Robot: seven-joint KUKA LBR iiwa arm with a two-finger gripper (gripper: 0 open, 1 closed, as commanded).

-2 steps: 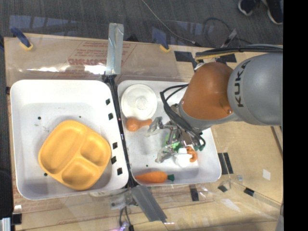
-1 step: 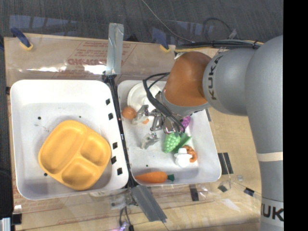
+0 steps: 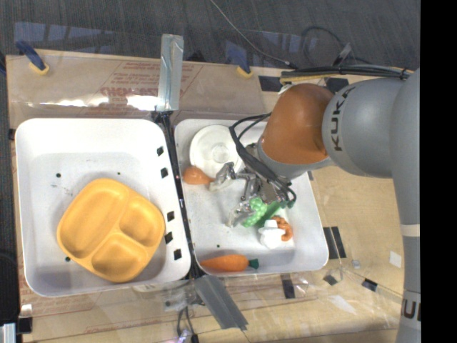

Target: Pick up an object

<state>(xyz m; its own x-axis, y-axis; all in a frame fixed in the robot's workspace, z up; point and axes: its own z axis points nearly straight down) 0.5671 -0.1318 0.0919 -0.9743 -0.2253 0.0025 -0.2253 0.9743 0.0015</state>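
Observation:
My gripper hangs low over the middle of the right bin, under the orange wrist band. It stands open, one finger toward the back and the other toward the front, with bare bin floor between them. A green toy lies against the front finger's right side. Next to it sits a small white and orange toy. An orange carrot with a green end lies along the bin's front wall. A small orange piece rests just left of the back finger. A white round dish sits at the back.
The left bin holds a yellow divided plate. A black divider strip runs between the bins. The grey arm covers the right bin's back right corner. Cables trail over the bench behind it.

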